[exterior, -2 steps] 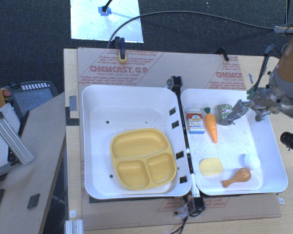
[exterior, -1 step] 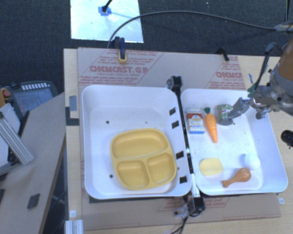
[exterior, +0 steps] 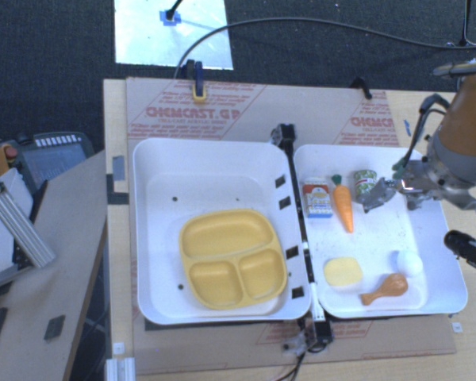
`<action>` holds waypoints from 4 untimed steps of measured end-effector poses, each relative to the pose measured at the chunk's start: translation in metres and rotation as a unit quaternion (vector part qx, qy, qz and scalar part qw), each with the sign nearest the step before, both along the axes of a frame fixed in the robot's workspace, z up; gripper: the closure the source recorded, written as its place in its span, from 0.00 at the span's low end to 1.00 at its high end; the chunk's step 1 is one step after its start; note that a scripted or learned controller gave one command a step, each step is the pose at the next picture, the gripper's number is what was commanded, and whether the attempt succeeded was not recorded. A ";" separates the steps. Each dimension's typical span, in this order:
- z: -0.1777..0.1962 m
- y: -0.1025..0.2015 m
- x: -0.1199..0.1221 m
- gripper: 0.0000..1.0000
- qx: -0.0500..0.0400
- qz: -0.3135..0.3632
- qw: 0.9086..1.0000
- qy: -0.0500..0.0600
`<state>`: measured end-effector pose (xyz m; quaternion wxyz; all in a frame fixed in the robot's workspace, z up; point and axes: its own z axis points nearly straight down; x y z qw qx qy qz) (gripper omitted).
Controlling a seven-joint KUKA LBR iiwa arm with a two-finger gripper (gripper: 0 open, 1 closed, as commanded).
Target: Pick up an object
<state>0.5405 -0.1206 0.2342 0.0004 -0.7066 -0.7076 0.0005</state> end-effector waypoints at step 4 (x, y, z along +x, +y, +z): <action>-0.067 0.001 0.004 1.00 -0.001 0.001 1.000 -0.004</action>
